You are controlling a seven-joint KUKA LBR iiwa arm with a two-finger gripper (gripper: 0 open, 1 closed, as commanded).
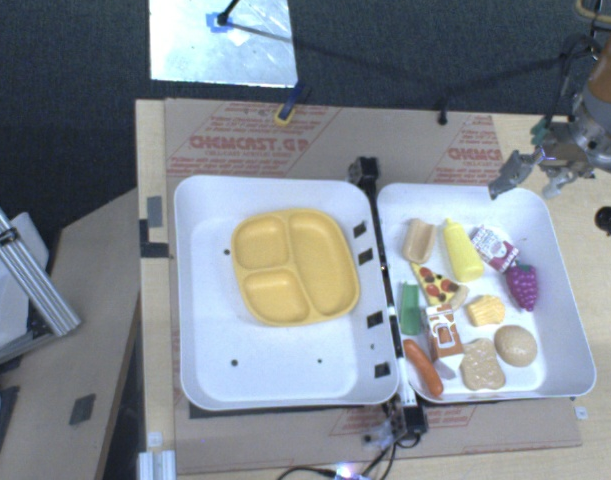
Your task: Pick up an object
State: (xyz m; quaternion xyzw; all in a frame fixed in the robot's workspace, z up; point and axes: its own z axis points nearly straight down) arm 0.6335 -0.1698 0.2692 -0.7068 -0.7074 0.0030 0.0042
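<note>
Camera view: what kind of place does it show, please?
Probably a robot lab bench for grasping trials: two white bins, toy food such as the purple grapes, and a gripper above the right bin.

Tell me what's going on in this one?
A robot arm reaches in from the right, and its tool, fingers spread and holding nothing, hovers over the far right corner of the right bin. That bin holds toy food, including a yellow mustard bottle, purple grapes and a pizza slice. The left bin holds a yellow divided plate. Nothing is picked up yet.

glossy plastic yellow tray [293,266]; smooth white bins [210,368], probably plastic.
</note>
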